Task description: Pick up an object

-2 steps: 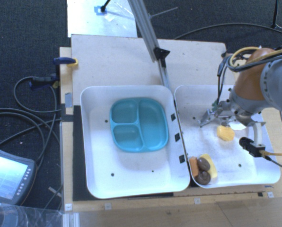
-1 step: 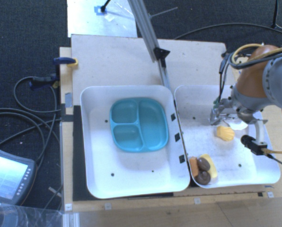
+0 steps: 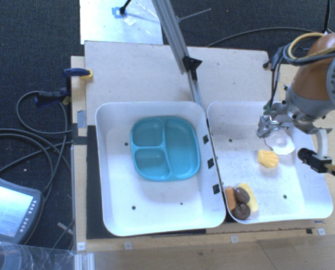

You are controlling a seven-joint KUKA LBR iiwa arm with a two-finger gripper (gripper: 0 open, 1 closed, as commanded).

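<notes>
Tool (image 3: 267, 129) above yellow piece (image 3: 268, 159), axis seemingly left-right.

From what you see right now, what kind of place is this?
Probably a robot research lab: a bench with two white bins, a teach pendant among cables on carpet, and a robot arm over toy food and a blue divided plate.

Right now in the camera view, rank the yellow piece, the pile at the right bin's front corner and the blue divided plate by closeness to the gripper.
1. Yellow piece, just below the gripper in the right bin.
2. Pile of food pieces, front-left corner of that bin.
3. Blue divided plate, in the left bin.
</notes>
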